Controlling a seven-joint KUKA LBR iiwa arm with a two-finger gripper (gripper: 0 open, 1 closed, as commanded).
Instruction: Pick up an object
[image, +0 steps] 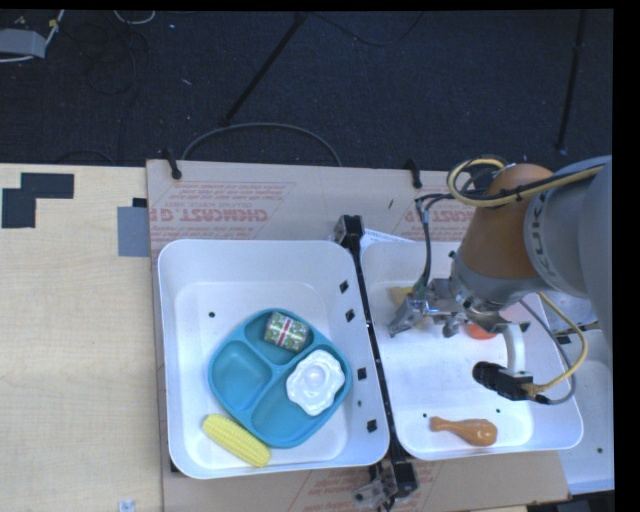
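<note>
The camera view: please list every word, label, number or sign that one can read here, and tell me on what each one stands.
"CHEMCREST, INC." in red print, seen upside down, on the cardboard sheet behind the left bin; smaller red lines beneath it are too blurred to read.
Similar red print on the cardboard below the bins: too blurred to read.
Label on the small can in the blue tray: too small to read.
Letters on the arm: cut off, unreadable.

Grey arm (572, 230) with orange band, yellow and black cables, seemingly metallic gripper (425, 312)
</note>
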